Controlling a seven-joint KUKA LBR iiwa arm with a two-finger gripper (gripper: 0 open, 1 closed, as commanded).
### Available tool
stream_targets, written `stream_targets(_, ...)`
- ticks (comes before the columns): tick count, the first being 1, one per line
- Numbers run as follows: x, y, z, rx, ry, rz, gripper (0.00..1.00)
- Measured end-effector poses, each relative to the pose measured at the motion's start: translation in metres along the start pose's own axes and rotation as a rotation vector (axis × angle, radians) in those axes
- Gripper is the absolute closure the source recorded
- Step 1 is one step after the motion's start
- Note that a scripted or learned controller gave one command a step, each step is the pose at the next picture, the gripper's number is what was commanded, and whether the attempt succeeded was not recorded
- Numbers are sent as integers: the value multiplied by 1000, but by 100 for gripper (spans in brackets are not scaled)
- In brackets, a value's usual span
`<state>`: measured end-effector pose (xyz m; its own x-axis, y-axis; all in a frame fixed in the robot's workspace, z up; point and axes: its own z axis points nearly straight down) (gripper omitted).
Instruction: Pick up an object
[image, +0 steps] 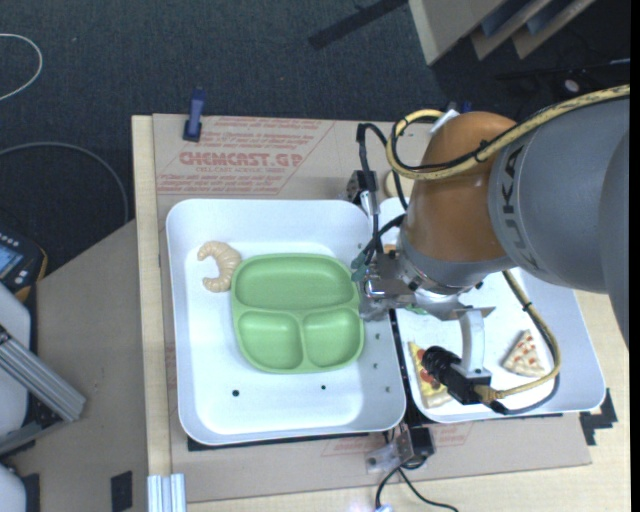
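Gripper (400, 290) sits over the seam between the bins, at the green tray's (297, 312) right edge. Can't tell its state, wrist blocks it. Tray lies just left; croissant (218, 264) further left; pizza slice (523, 354) right.

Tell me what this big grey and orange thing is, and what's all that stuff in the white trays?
That big thing is a robot arm, grey with an orange band near its wrist. It reaches in from the right, and one camera above the bench looks down at it. Its job is to pick something up. On the bench sit two shallow white bins. The left bin holds a green divided plate and a toy croissant beside it. The right bin holds a toy pizza slice and another flat toy food piece, partly hidden. The arm's hand hangs over the edge between the bins; I can't see it holding anything.
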<state>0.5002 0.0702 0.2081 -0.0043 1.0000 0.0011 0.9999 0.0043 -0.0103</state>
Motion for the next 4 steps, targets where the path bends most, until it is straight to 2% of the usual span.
stream_targets(1, -52, -22, -115, -23, -1, 10, 100)
stream_targets(2, -29, -23, -14, 2, -1, 4, 100)
stream_targets(3, 3, -21, -182, -28, 4, 0, 100)
stream_targets(4, -82, -23, -182, -15, -5, 13, 100)
